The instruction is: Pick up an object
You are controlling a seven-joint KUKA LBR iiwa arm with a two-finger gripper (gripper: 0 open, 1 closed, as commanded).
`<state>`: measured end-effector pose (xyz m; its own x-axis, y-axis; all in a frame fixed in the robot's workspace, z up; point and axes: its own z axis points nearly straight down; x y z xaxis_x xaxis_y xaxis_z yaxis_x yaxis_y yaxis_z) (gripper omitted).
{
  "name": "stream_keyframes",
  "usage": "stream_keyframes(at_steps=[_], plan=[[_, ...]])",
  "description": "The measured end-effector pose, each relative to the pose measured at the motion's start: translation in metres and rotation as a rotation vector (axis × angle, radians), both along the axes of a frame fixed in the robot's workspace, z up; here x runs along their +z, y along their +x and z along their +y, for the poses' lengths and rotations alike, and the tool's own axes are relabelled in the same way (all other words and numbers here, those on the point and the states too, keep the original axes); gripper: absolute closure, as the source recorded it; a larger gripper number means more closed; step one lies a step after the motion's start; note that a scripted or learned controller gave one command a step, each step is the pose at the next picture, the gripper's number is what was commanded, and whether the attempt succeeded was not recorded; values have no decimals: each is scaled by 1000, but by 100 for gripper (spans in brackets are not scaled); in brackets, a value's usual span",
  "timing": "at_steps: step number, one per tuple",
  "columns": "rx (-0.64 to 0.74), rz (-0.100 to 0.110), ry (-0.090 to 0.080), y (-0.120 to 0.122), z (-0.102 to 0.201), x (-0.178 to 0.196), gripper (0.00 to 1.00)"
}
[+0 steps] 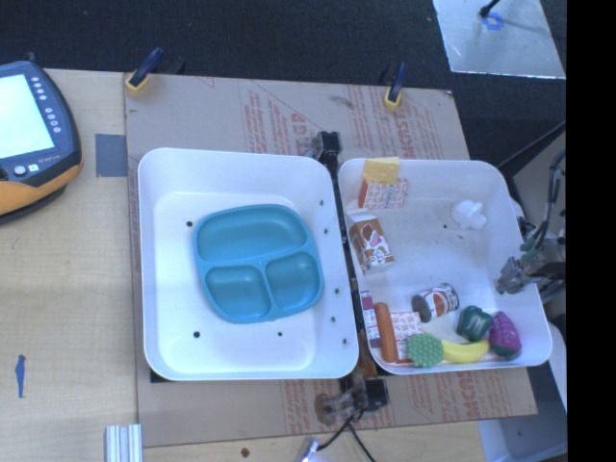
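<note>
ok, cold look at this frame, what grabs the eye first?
The blue divided plate lying in the middle of the left bin. Next, the bright cluster of toy food along the right bin's near edge: a yellow banana, purple grapes and a green vegetable, with a small can just behind them. The gripper sits at that bin's right rim.

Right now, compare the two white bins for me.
The left bin holds one blue divided plate; the right bin holds many small toy foods, such as a banana and a can. The left bin looks wider than the right bin. Both are shallow and white.
</note>
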<state>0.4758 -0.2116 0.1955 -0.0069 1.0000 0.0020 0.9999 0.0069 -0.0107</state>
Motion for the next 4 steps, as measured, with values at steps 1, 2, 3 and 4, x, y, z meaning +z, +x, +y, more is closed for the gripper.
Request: stream_keyframes(at_steps=[1, 2, 3, 4], plan=[[-3, -4, 0, 1, -1, 34, 100], [0, -1, -1, 0, 0, 8, 100], [-3, -4, 0, 1, -1, 32, 100], [-3, -5, 0, 1, -1, 50, 100]])
